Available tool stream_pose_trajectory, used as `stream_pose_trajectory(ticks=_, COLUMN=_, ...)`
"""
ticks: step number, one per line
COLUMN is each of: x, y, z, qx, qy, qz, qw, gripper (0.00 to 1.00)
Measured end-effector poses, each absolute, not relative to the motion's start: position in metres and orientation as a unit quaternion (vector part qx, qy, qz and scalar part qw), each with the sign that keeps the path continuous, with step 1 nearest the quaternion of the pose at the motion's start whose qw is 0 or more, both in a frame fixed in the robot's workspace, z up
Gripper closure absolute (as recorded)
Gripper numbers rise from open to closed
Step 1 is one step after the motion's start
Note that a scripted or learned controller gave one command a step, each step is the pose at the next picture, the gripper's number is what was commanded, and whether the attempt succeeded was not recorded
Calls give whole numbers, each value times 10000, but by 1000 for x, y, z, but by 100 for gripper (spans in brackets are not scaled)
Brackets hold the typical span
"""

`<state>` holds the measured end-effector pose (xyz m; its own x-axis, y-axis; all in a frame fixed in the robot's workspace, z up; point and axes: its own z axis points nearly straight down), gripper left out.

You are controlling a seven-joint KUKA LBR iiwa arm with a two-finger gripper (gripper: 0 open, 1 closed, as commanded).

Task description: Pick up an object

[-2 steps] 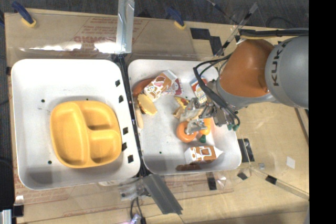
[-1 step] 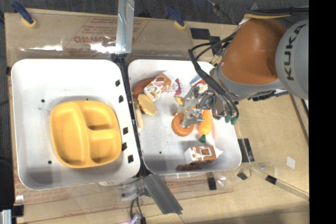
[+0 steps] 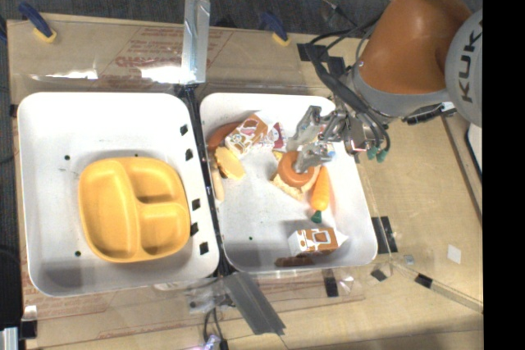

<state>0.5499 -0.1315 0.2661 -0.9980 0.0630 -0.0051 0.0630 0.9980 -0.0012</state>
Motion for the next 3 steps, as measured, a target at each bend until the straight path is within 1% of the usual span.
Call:
stream_pose_trajectory(ticks=1, x=531, y=-119, z=159, qx=-2380, qy=9713, qz=16, qw=-23, gripper=100)
stream_pose_trajectory(ticks=2, x=560, y=-69, z=244, qx=-1465, qy=9892, qz=-5, qw=35, gripper=100)
stream_pose_trajectory(ticks=3, x=543, y=-46, z=281, qx=373, qy=9993, qz=-3, qw=22, gripper=100)
